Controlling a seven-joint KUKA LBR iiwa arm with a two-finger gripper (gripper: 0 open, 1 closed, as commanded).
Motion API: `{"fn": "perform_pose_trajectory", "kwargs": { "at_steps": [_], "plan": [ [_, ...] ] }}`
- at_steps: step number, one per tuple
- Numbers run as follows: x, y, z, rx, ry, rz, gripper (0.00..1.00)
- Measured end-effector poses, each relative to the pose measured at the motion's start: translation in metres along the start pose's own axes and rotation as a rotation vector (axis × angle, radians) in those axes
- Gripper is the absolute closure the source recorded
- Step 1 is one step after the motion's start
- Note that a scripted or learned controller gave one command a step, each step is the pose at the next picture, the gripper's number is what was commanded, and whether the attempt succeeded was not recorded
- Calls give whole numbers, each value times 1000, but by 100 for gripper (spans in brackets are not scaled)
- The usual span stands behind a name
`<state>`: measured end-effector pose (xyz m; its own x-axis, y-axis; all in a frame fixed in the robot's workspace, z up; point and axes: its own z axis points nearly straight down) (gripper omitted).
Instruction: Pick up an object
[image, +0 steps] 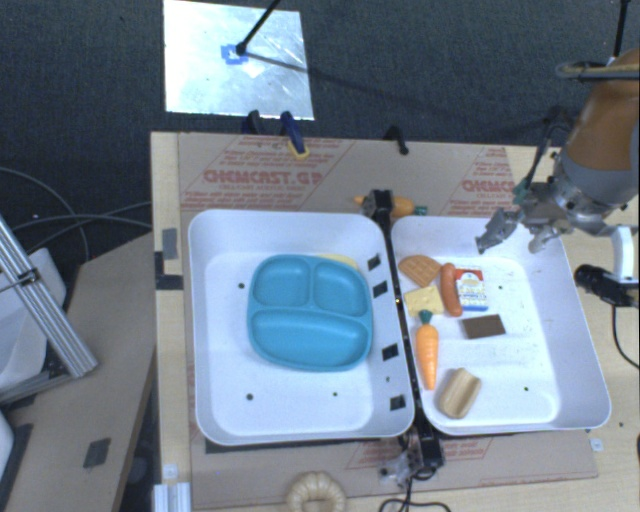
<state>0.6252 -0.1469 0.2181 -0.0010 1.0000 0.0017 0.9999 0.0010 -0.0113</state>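
Observation:
The right white bin (560, 340) holds several toy foods: a carrot (428, 355), a sausage (449, 288), a small red and white carton (470, 288), a brown chocolate bar (483, 326), a yellow cheese piece (424, 301), a tan bread slice (420, 268) and a bread roll (458, 391). My gripper (518, 238) hovers over the bin's far edge, up and to the right of the carton. Its two fingers are spread apart with nothing between them.
The left white bin (225, 300) carries a blue sectioned plate (308, 310). Black clips (382, 204) join the bins along the middle. A yellow object (400, 207) lies behind the bins. A braided pastry toy (318, 493) sits at the bench's front edge.

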Motion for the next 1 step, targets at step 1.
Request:
{"fn": "perform_pose_trajectory", "kwargs": {
  "at_steps": [1],
  "plan": [
    [0,2,-8,-13,-2,-2,0]
  ]
}}
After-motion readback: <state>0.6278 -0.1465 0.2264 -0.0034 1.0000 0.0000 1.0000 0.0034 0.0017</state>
